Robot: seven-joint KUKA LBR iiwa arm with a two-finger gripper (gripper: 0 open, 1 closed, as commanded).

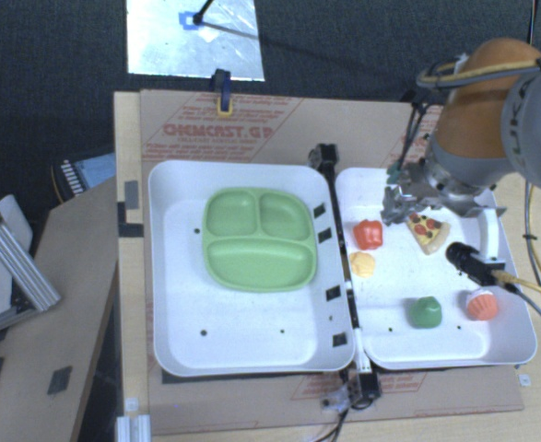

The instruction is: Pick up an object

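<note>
In the camera view the gripper (406, 201) hangs low over the right bin (505, 339), at about twelve o'clock within it. Whether it is spread or closed I cannot tell, and nothing shows as held. A pizza slice toy (426, 231) lies just beside it at four o'clock and a red pepper toy (369, 235) at seven o'clock. A descent between the two could nudge both aside and close on air. The yellow piece (363, 265), green piece (426, 312) and cupcake toy (481, 306) sit nearer six o'clock, well apart. The green divided plate (256, 240) lies in the left bin (173, 339)
</note>
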